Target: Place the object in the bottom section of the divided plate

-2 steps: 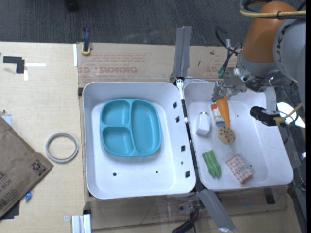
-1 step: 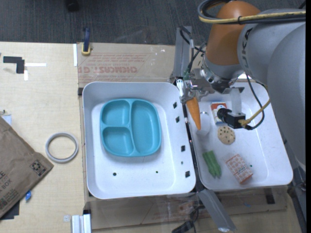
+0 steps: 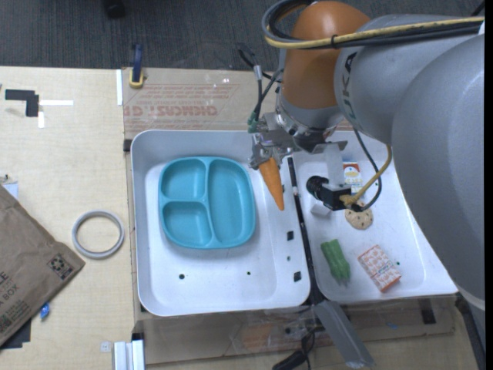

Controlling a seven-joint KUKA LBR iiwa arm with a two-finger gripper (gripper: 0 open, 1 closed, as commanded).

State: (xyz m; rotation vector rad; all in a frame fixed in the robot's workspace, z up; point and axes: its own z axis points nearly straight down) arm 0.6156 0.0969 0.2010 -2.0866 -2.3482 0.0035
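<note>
A teal divided plate point(image 3: 206, 203) lies in the left white bin point(image 3: 216, 276), with one long section on its right and two smaller ones on its left, all bare. My gripper point(image 3: 266, 159) hangs over the left bin's right edge, just right of the plate. It is shut on the thick end of an orange carrot point(image 3: 273, 186). The carrot points down, its tip near the wall between the bins, apart from the plate.
The right bin point(image 3: 420, 233) holds a round cookie point(image 3: 358, 218), a green piece point(image 3: 335, 259), a pink patterned box point(image 3: 380, 268) and a small white carton point(image 3: 351, 174). A grey tape ring point(image 3: 98, 232) and brown cardboard point(image 3: 27, 272) lie on the bench at left.
</note>
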